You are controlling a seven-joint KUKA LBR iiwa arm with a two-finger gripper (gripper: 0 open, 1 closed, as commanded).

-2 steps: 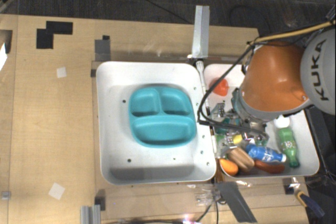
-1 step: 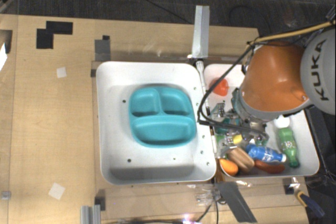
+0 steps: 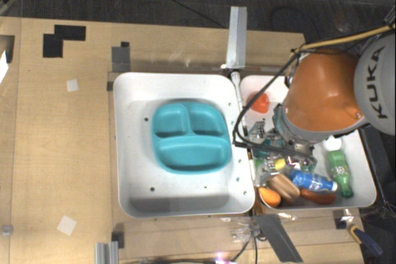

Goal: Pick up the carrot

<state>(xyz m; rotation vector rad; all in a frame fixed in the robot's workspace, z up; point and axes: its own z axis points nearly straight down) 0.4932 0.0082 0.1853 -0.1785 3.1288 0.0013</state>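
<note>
The carrot (image 3: 260, 102), orange-red, lies near the far left corner of the right bin (image 3: 370, 190), partly hidden by the arm (image 3: 322, 99). The gripper (image 3: 279, 154) hangs over the middle of that bin, above a blue bottle (image 3: 314, 182), a green bottle (image 3: 339, 170), a tan bread roll (image 3: 284, 186) and an orange fruit (image 3: 269, 196). The left bin (image 3: 133, 133) holds a teal divided plate (image 3: 189, 136).

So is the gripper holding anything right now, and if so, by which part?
It cannot be told: the gripper sits low over the right bin, and the arm hides its tips.
</note>
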